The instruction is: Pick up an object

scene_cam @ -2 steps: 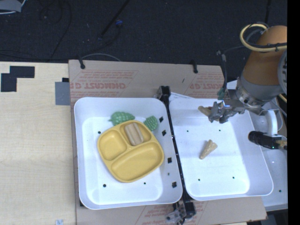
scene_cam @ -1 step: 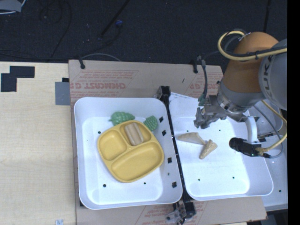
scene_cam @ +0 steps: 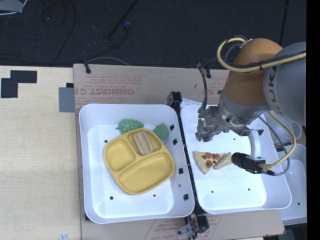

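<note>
Faintly, the cardboard sheet (scene_cam: 120, 86) reads mirrored "CHEMCAST".

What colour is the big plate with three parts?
Yellow. The plate shows in the camera view, in the left bin.

The bulky grey metal robot arm (scene_cam: 287, 79) is wearing a rounded, glossy orange band (scene_cam: 250, 71) above its wrist. A looping yellow cable (scene_cam: 235, 54) is curling over that band, and another yellow cable (scene_cam: 285, 151) is trailing below. The dark grey metal tool (scene_cam: 206, 130) is showing blocky, angular parts.
</note>
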Controlling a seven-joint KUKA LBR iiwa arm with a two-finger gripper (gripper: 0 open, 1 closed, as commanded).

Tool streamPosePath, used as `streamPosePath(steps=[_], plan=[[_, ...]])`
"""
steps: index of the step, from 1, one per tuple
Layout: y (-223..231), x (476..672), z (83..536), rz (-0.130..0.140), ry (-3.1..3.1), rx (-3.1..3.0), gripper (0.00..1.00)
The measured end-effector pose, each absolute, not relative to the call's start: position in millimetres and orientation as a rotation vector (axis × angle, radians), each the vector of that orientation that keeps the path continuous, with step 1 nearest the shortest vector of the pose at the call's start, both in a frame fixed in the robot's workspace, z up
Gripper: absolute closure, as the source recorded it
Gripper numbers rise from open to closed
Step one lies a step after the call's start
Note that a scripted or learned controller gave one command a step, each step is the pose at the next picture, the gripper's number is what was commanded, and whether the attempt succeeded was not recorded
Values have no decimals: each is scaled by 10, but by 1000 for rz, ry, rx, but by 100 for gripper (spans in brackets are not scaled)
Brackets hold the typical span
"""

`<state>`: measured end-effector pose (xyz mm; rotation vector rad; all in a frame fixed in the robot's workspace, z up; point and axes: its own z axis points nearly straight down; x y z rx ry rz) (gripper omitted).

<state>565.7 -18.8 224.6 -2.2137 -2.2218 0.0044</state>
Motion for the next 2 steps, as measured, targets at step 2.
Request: streamPosePath(steps=[2], plan=[[807, 5460, 2118, 5, -2223, -2213, 100]])
